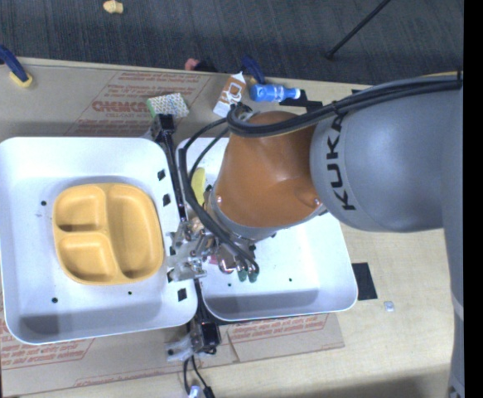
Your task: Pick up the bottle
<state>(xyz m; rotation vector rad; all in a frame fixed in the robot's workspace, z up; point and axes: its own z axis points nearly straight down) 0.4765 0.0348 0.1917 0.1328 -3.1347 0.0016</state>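
My gripper (227, 265) hangs low over the left part of the right bin (324, 293), close to the wall shared with the left bin. The orange band and grey wrist (270, 172) cover most of that bin. A narrow yellow thing (198, 186), perhaps the bottle, peeks out at the arm's left edge, and the rest of it is hidden. Something small and pinkish (223, 262) shows right by the gripper, and I cannot tell what it is or whether it is held.
A yellow three-compartment tray (107, 230) lies in the left bin (26, 305). Black cables (171, 168) run along the divide between the bins. A blue clamp (268, 93) and paper tags sit at the bench's far edge, with another clamp (14, 66) at far left.
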